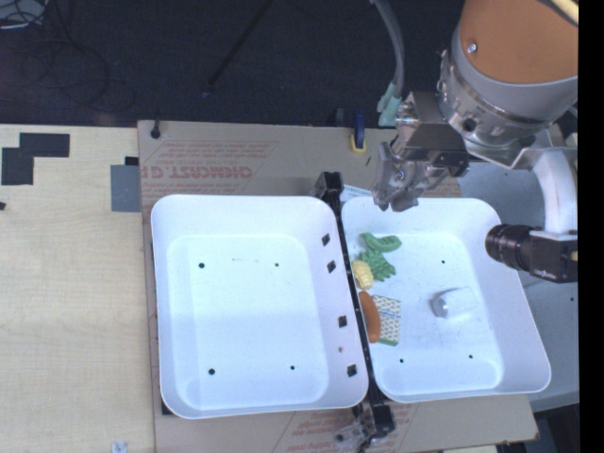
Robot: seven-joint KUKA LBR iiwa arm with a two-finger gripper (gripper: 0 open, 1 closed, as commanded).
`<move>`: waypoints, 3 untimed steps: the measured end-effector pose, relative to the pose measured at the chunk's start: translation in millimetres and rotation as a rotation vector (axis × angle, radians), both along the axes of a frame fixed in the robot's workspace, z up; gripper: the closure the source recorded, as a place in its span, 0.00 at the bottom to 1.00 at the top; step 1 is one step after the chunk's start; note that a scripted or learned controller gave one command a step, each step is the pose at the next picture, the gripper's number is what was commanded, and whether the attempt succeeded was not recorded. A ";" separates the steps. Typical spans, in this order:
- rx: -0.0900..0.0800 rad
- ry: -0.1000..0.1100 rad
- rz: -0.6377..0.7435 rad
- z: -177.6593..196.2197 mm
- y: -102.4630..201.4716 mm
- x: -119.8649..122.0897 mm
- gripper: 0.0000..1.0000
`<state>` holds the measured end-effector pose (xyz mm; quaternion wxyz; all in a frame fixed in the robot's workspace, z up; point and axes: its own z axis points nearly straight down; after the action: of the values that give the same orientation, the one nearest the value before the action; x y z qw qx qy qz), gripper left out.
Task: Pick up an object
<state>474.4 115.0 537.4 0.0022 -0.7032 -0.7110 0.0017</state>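
My gripper (398,194) hangs above the far left corner of the right bin (510,366), with nothing visible between its fingers. Below it, along the bin's left wall, lie a green leafy toy (380,254), a yellow corn piece (362,274), an orange carrot-like piece (371,319) and a small netted packet (388,317). A pale grey-white object (452,303) rests nearer the bin's middle right. All these things lie apart from the gripper.
The left bin (175,253) sits beside the right one, parted by a black divider with clips (344,291). A black cylindrical part (528,248) juts over the right bin's right edge. Cardboard (226,163) lies under both bins.
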 end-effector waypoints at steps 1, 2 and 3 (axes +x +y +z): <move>-0.002 -0.002 -0.008 -0.9 30.8 23.3 1.00; -0.002 -0.002 -0.008 -2.2 86.9 93.0 1.00; -0.002 -0.001 -0.013 -0.6 83.7 90.8 0.00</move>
<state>565.1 198.7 536.8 0.0009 -0.7078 -0.7064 0.0020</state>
